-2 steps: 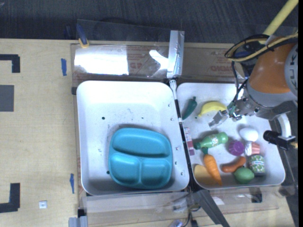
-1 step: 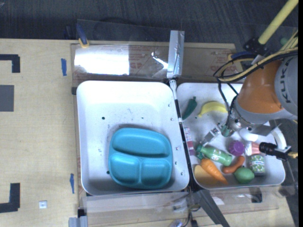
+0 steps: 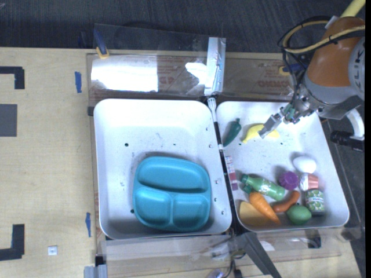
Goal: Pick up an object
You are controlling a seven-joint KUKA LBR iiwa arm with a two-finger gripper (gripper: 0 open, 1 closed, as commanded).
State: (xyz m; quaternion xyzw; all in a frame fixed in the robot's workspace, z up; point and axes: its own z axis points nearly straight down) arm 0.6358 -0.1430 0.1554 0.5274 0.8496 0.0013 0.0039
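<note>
Arm: grey with an orange band, at the upper right of the frame.
Gripper (image 3: 269,126): low over the right bin (image 3: 333,155), at the yellow lemon-like object (image 3: 251,133); whether the fingers are apart or closed cannot be told (too small and blurred).
Yellow object: upper left of the right bin, just beside a dark green pepper (image 3: 232,132).
Lower right: a green bottle (image 3: 264,186), carrot (image 3: 264,206), purple piece (image 3: 288,180), white egg (image 3: 305,165).
Left bin (image 3: 110,155): a blue divided tray (image 3: 172,194).

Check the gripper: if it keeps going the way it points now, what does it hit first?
Most likely the yellow lemon-like toy. The gripper points down-left in the camera view, its tip right at that toy's edge in the right bin. Height above it is unclear; the dark green pepper lies just beyond.
</note>
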